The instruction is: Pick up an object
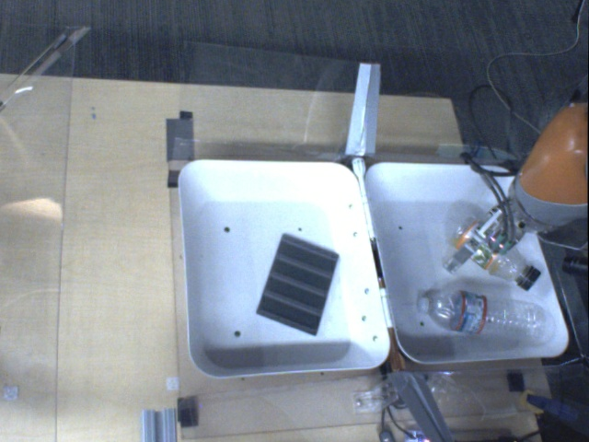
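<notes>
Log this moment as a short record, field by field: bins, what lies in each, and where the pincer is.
left bin: holds a dark ribbed rectangular block, lying flat and askew near the middle
right bin: holds a clear plastic bottle, lying on its side near the front wall
pincer: over the right bin, above and apart from the bottle
arm: reaches in from the right, orange band above the wrist
held: nothing seen between the fingers
</notes>
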{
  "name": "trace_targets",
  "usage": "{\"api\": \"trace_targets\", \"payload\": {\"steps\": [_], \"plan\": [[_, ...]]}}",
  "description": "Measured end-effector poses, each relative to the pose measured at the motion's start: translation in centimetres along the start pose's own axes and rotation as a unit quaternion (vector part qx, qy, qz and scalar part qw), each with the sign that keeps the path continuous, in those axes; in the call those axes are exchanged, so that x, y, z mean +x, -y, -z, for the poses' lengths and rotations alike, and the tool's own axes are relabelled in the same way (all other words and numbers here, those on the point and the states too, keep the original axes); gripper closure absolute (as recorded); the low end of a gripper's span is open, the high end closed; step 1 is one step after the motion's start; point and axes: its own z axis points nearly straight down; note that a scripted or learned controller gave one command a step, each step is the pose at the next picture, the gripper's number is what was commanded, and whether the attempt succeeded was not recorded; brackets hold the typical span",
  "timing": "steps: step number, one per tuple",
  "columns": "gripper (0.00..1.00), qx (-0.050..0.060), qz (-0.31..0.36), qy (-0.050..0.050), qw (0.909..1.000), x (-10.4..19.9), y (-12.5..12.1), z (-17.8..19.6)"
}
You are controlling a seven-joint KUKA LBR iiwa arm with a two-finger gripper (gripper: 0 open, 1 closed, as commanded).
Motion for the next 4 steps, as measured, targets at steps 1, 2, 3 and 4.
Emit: {"api": "trace_targets", "payload": {"steps": [1,2,3,4], "plan": [[0.0,-0.001,-0.107,0.001,0.9943,-1.2,-4.2,-0.3],[1.0,-0.004,-0.105,0.004,0.9944,-1.3,-4.5,0.9],[1.0,-0.002,-0.186,0.001,0.9826,1.9,-1.7,-0.2],[1.0,0.0,-0.192,0.0,0.9814,-1.1,-9.5,8.1]]}}
